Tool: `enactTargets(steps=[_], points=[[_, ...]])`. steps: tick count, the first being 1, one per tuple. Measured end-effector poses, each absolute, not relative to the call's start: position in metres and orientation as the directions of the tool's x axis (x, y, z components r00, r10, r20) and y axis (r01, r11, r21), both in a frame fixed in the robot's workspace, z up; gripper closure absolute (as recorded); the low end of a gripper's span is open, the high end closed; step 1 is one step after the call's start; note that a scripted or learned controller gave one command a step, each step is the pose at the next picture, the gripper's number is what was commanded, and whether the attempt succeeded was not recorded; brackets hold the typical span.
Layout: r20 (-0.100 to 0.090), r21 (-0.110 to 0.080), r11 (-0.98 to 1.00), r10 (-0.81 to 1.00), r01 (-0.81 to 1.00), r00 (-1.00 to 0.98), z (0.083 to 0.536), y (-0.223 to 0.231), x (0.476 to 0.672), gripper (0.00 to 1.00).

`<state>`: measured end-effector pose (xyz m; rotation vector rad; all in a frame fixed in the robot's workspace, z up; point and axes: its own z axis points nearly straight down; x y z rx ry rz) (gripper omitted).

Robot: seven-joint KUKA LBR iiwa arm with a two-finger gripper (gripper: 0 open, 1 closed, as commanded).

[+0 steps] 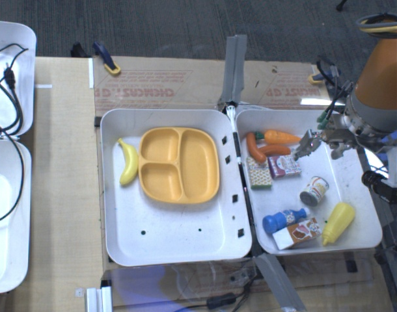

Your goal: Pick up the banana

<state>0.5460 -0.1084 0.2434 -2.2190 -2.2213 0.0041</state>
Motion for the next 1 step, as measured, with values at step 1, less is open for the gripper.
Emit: enactTargets(steps=[1], points=[[0.000,-0.002,0.183,0.983,0.983,-0.183,0.2575,-0.1777,0.4927,0.00]])
